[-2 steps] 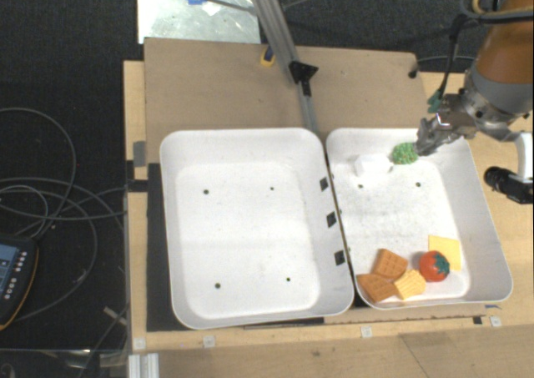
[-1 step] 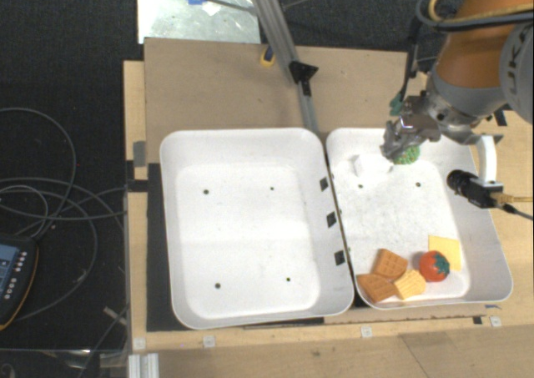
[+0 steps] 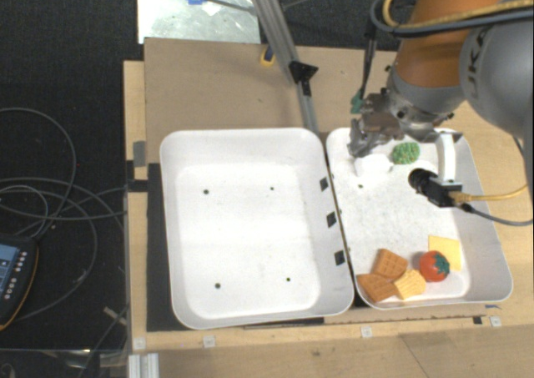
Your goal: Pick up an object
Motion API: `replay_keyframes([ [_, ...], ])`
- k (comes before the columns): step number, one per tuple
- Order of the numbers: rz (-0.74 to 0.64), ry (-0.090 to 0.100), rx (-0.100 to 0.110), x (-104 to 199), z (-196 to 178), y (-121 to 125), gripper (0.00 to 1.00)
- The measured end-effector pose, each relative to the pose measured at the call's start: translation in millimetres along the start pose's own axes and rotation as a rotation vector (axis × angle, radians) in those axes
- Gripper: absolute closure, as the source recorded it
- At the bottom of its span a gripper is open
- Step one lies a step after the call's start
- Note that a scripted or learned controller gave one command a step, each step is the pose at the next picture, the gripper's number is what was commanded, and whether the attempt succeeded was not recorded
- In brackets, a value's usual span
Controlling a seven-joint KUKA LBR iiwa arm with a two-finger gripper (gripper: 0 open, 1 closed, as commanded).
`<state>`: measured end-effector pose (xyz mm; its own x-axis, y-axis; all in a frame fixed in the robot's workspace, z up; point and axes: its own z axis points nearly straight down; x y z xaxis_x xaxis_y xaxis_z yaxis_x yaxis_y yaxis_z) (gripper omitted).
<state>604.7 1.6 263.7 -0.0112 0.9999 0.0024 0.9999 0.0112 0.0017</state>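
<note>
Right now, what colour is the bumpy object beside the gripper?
Green; the bumpy object shows in the camera view, right bin's far end.

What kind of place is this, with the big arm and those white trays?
Probably a robotics lab or test bench. A grey and orange robot arm reaches over two white bins on a plywood bench; toy food lies in one bin, loose cables on the floor.

A bumpy green toy (image 3: 405, 152) is lying at the back of the right bin (image 3: 492, 284). Crackers (image 3: 389, 264), cheese (image 3: 445, 247) and a red tomato (image 3: 434, 265) are sitting near the front.
</note>
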Motion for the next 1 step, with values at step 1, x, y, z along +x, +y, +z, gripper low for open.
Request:
replay_keyframes([
  [1, 0.000, 0.000, 0.000, 54.6, 5.1, 5.0, 1.00],
])
